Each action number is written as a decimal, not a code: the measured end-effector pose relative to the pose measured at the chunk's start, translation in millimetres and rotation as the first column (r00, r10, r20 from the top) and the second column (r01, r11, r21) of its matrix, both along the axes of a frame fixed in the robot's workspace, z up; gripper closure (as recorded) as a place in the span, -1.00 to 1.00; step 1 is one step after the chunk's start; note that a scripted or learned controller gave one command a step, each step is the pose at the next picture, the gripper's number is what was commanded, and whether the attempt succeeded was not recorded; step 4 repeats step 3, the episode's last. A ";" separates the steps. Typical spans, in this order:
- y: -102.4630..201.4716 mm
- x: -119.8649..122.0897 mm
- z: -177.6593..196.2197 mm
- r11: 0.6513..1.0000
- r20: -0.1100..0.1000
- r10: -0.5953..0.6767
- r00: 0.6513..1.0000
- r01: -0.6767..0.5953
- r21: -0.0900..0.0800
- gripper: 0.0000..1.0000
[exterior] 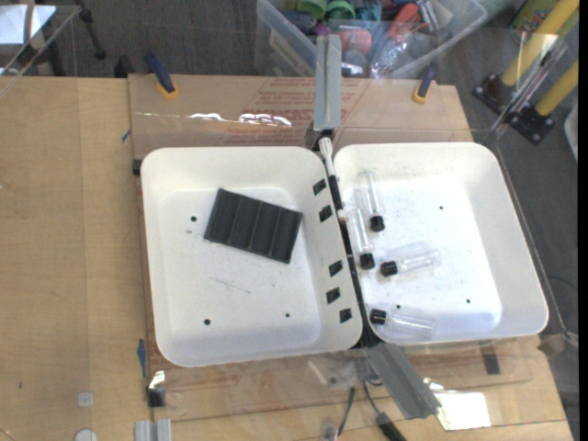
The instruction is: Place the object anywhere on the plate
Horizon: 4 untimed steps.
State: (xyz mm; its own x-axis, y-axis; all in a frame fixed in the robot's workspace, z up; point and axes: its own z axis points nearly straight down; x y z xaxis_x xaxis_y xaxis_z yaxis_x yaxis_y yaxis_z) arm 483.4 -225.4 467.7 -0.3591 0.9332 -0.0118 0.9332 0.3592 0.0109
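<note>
Table (64,246): it carried two white bins side by side under the fixed camera.
Left bin (161,274): it held the plate (253,225), a dark ribbed slab lying flat and slightly askew, apart from every wall.
Right bin (514,274): four clear vials with black caps lay on its left half, the part farthest from the side the arm reaches in from.
Object: probably one of those vials. The upper vial (370,200) and its neighbour (360,242) lay close to the dividing wall, the middle vial (409,264) lay more in the open, and the lowest vial (401,320) rested by the near rim.
Pincer: whether it was wide or narrow could not be told.
Step in hand: a pick had yet to be made, it seemed.
Doing it well: the middle vial looked the easiest. It called for a grasp across the barrel, since round plastic rolls, and a low release at the plate's centre.
</note>
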 end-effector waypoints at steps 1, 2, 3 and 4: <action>-0.6 1.2 10.9 1.000 0.006 0.000 1.000 0.000 -0.003 1.00; -1.1 2.4 21.8 1.000 0.011 0.000 1.000 0.000 -0.005 1.00; -1.5 3.6 32.8 1.000 0.017 0.000 1.000 0.000 -0.008 1.00; -1.5 3.6 32.8 1.000 0.017 0.000 1.000 0.000 -0.008 1.00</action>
